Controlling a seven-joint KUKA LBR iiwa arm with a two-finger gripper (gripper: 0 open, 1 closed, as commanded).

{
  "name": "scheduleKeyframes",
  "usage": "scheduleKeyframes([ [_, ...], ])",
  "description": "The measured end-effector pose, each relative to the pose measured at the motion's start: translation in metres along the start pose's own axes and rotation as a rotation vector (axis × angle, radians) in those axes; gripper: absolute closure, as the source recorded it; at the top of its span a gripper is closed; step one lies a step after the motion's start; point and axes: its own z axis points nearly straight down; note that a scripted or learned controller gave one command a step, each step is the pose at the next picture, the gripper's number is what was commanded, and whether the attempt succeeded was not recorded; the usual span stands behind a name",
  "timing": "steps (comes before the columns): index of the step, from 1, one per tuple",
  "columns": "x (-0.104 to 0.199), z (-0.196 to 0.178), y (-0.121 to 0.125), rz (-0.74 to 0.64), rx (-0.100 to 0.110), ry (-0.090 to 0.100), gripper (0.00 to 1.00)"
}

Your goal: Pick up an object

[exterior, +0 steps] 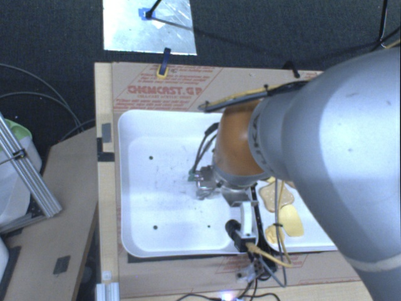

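Observation:
Several pale yellow objects (283, 213) lie in the right bin (313, 246), mostly hidden by the arm. My gripper (202, 185) hangs below the orange band of the wrist, low over the right part of the left bin (145, 168), near the wall between the two bins. It is to the left of the yellow objects, apart from them. I see nothing held at its tip.
The big grey arm (332, 155) covers most of the right bin. Both bins rest on a brown cardboard sheet (169, 83). A shiny foil sheet (149, 17) lies beyond it. Metal rails (25, 174) stand at the left.

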Motion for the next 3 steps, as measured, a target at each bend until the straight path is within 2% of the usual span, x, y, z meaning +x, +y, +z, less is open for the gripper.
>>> scheduleKeyframes([
  [1,0.065,-0.183,0.046,-0.013,-0.02,0.008,1.0],
  [2,0.033,-0.191,-0.038,-0.004,0.001,0.001,1.0],
  [3,0.052,-0.289,-0.007,-0.009,-0.013,0.004,1.0],
])
